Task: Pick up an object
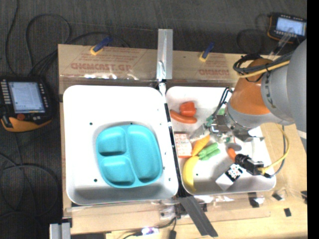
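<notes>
Banana [188, 169] at R bin's front, gripper [218, 127] above toys.

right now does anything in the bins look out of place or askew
Nothing looks spilled or broken. The teal tray sits skewed in the left bin. In the right bin, the banana rests against the left wall, and the toys huddle in a loose pile beside the gripper.

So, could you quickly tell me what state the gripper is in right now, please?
Gripper: low over the right bin, near the green toy; open or shut cannot be told, and nothing is visibly held.
</notes>
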You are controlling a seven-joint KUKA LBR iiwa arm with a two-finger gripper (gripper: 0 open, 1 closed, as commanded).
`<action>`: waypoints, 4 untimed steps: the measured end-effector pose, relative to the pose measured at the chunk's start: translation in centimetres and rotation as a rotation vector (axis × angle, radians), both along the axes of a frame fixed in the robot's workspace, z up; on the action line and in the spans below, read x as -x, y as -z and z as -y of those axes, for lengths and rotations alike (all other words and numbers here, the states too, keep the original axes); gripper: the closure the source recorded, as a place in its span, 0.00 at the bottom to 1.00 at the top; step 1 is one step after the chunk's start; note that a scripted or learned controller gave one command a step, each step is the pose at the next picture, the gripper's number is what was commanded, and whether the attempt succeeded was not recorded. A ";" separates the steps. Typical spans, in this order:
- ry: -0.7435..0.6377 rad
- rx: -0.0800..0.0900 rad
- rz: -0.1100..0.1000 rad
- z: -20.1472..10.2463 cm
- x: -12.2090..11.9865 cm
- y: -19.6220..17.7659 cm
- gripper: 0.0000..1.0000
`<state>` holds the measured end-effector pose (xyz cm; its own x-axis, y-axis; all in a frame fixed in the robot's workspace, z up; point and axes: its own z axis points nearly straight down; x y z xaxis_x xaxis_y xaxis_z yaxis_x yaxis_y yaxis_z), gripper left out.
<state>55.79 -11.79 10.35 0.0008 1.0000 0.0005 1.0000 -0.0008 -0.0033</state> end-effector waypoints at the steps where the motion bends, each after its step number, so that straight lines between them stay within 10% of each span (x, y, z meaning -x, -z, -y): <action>1: 0.000 -0.002 -0.003 0.0 0.1 -0.8 1.00; 2: 0.000 -0.002 -0.003 0.0 0.1 -0.8 0.00; 3: -0.319 0.001 0.001 -4.1 -4.5 -8.0 0.00; 4: -0.412 0.002 0.002 -1.5 -5.3 -7.7 0.00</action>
<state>61.05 -10.25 18.10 -0.3999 0.9165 -0.0022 0.9165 0.3999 -0.0016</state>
